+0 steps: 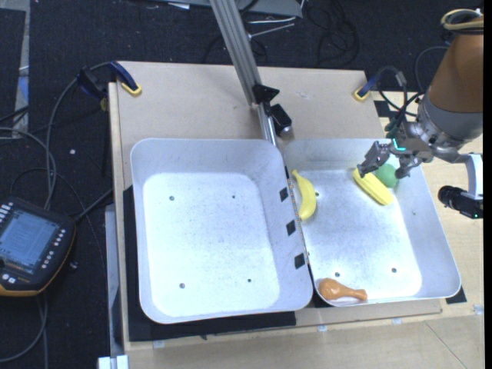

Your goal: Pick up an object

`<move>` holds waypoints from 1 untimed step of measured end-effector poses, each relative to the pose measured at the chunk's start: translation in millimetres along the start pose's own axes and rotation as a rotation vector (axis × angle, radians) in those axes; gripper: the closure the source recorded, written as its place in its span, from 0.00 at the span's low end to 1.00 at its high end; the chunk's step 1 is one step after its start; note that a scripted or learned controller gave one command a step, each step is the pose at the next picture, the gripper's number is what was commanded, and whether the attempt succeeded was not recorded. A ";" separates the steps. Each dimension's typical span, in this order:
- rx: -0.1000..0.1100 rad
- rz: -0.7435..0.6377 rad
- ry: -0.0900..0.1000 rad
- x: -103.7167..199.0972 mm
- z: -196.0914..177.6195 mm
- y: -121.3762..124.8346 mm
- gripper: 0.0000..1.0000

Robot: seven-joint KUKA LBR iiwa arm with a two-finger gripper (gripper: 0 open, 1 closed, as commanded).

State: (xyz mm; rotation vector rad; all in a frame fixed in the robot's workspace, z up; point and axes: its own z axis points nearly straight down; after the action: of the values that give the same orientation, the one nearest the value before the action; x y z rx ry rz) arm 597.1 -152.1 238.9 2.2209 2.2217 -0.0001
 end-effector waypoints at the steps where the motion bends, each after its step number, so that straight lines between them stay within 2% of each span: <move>1: 0.000 0.000 0.000 0.0 0.1 0.0 0.00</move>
State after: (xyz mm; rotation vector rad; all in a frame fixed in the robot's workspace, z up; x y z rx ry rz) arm 597.0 -152.0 238.9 2.2210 2.2218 -0.0002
